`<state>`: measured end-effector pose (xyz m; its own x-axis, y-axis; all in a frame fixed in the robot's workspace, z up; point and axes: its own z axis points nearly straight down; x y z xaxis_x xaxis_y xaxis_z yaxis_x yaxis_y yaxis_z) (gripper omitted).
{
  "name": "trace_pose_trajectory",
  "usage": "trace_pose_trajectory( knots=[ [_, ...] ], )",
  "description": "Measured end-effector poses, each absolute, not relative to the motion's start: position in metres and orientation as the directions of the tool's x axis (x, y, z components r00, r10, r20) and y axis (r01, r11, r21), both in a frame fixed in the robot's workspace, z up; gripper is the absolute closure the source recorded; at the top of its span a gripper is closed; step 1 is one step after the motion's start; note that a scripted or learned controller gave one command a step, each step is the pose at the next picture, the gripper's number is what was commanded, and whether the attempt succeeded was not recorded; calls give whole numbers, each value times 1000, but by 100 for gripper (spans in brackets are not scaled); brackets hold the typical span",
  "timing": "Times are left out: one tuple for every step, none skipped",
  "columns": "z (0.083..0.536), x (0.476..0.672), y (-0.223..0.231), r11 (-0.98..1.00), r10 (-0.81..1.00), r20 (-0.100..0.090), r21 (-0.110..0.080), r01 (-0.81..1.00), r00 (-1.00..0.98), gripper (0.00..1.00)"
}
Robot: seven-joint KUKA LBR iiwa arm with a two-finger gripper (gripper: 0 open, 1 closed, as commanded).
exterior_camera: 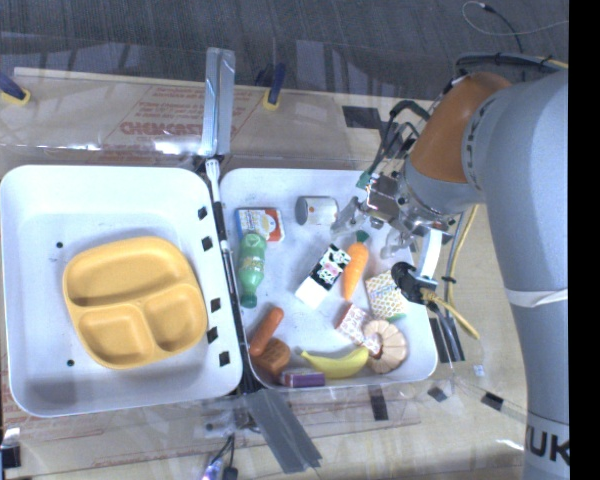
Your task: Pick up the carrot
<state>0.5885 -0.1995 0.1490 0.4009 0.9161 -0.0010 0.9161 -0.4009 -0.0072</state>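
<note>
Carrot (355,269) lies in the right bin (280,183), between the cow-print carton (328,267) and a waffle piece (384,294). Gripper (365,230) hovers just above its top end, jaws' spread impossible to tell. Best approach: drop straight down, straddle the carrot's width, avoid the carton.

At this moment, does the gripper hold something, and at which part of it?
Nothing is held. The gripper is just above the carrot, whose top end lies near it.
</note>
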Motion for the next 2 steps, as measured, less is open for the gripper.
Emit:
trace_pose_trajectory(
  knots=[
    [194,587,-197,-218,976,-1,-2,976,218,0],
    [173,545,-181,-174,985,0,-6,985,174,0]
  ],
)
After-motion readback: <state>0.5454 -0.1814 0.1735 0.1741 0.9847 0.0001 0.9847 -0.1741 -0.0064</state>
